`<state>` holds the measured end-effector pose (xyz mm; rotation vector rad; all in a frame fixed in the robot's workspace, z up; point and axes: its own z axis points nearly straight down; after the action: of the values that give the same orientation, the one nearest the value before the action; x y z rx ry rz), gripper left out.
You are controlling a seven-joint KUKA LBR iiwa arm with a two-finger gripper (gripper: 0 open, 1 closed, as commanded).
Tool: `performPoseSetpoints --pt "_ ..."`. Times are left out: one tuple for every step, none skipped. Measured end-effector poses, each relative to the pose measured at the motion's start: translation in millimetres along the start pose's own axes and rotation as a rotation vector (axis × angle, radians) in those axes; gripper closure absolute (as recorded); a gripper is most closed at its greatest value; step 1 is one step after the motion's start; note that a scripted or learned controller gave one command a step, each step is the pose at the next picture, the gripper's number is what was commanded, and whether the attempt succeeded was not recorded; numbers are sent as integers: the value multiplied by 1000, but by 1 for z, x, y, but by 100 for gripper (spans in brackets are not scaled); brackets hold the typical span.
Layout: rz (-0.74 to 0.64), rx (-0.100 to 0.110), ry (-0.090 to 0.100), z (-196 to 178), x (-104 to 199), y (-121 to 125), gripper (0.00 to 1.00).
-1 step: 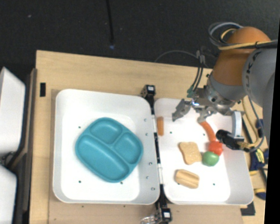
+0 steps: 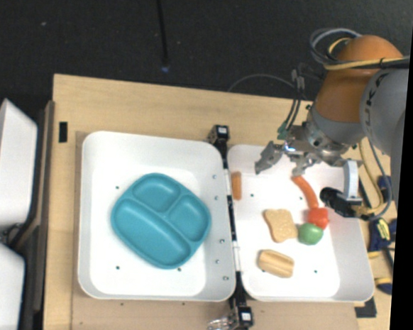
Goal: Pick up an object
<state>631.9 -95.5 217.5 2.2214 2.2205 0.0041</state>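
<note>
The metal two-finger gripper (image 2: pixel 286 163) hangs open (nothing inside) over the right white bin (image 2: pixel 351 275); a long orange carrot (image 2: pixel 306 189) lies beside it.

Open white floor across the near-left corner of the right bin (image 2: pixel 340 281), and a clear strip along its near wall. The bread slice (image 2: pixel 280 225), bun (image 2: pixel 275 263), green piece (image 2: pixel 311 234) and red piece (image 2: pixel 318 216) crowd the middle, the latter two touching. The carrot (image 2: pixel 305 188) slants just above them. A small sausage (image 2: pixel 237 185) hugs the left wall. The left bin (image 2: pixel 92 258) has free margins around the teal plate (image 2: pixel 161 220).
</note>
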Motion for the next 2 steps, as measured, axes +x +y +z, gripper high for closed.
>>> performPoseSetpoints --pt "1 6 -4 48 -8 -8 0" --pt "3 4 -4 90 -8 -11 0"
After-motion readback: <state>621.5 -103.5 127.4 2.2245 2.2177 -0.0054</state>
